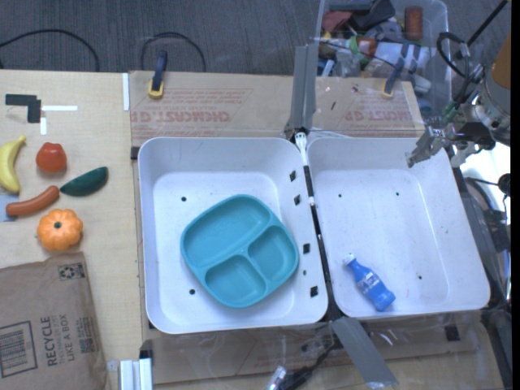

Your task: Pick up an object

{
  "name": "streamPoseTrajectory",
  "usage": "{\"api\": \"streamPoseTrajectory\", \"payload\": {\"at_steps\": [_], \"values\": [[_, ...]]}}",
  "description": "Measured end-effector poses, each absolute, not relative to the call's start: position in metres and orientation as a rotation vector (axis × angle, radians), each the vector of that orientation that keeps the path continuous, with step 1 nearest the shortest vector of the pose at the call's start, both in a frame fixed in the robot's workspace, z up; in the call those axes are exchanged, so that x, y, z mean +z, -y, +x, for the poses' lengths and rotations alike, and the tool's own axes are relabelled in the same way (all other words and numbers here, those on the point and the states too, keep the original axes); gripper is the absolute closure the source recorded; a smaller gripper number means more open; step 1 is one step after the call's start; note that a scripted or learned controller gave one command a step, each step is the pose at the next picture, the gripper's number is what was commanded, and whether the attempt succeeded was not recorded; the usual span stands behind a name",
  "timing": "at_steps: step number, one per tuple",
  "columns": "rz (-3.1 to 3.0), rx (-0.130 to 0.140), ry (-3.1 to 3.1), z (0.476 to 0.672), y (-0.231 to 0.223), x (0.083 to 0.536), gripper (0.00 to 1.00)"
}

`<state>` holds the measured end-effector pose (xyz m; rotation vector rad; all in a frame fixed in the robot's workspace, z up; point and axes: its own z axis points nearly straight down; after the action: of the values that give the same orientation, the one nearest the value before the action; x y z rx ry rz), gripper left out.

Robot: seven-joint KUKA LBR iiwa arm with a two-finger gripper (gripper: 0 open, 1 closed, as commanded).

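A blue bottle lies tilted near the front of the right bin, while a teal divided plate fills the left bin. The gripper hangs over the right bin's far right corner, well apart from the bottle. A brown cardboard sheet at near left reads "RECYCLE LIKE A BO".

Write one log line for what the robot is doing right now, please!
tool: over right bin's far corner, holding nothing | blue bottle: lying in right bin | teal tray: in left bin
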<state>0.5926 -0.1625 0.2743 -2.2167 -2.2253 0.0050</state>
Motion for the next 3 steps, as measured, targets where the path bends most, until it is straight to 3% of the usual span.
{"api": "streamPoseTrajectory", "payload": {"at_steps": [1,2,3], "values": [[-2.270,0.004,2.168,0.561,0.135,0.117,0.00],[-2.385,0.006,2.037,0.483,0.103,0.090,0.00],[-2.375,0.003,2.057,0.580,0.162,0.142,0.00]]}}
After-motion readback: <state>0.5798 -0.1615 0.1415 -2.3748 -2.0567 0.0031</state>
